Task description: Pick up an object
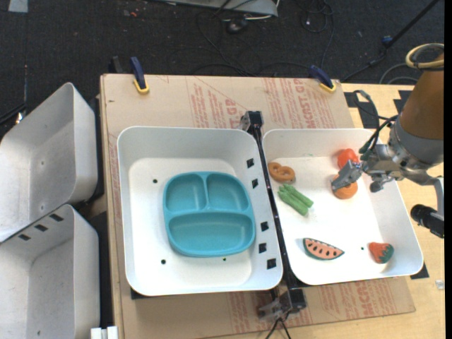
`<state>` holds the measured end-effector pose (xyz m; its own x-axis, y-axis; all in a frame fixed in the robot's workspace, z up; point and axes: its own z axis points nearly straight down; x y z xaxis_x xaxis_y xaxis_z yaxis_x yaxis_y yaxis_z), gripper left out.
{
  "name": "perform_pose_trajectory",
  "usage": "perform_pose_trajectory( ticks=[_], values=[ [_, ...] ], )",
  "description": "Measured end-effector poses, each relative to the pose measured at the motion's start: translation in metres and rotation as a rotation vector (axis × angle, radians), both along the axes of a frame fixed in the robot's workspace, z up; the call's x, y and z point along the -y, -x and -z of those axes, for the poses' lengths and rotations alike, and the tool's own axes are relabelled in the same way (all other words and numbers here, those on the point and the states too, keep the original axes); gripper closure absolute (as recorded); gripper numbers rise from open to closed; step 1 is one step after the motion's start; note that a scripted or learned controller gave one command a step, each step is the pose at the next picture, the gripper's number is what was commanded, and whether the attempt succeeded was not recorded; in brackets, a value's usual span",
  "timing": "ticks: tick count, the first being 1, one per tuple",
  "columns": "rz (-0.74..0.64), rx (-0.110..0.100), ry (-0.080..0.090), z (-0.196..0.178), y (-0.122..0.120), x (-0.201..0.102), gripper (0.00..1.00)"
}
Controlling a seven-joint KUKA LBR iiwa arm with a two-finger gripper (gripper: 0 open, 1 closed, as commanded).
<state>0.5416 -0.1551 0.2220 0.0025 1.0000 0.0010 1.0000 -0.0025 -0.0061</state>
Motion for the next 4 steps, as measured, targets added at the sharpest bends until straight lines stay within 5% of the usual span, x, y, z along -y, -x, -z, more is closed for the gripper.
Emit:
perform_pose_trajectory(
  ticks=[2, 3, 4],
  values=[
    [-0.001, 0.0, -0.001, 0.103, 0.012, -0.013, 0.0],
    [0.0, 0.007, 0.001, 0.09, 0.011, -0.013, 1.0],
    [-0.006, 0.009, 0.002, 0.041, 0.008, -0.023, 1.0]
  ],
)
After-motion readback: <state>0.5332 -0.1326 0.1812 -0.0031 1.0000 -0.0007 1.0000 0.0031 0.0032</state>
